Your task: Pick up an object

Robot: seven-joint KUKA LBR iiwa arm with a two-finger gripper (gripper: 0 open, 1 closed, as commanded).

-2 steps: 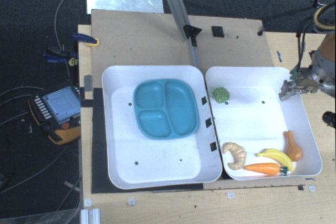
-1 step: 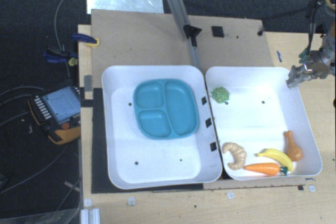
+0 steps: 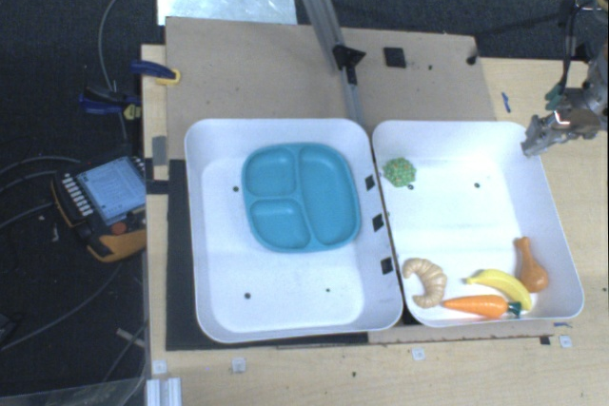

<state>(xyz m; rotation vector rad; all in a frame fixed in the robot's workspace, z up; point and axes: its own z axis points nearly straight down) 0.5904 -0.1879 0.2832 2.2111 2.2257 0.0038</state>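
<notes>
Left bin (image 3: pixel 219 299) holds a smooth blue three-part tray (image 3: pixel 301 197); right bin (image 3: pixel 457 204) holds bumpy green ball (image 3: pixel 400 171), croissant (image 3: pixel 425 280), banana (image 3: pixel 500 284), carrot (image 3: pixel 476 306), drumstick (image 3: pixel 530 265); gripper (image 3: pixel 540 136) at its far right rim, grip unclear.

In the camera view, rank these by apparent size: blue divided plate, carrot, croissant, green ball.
1. blue divided plate, by far the largest.
2. carrot.
3. croissant, close to the carrot; the order between these two is unsure.
4. green ball, smallest.
</notes>
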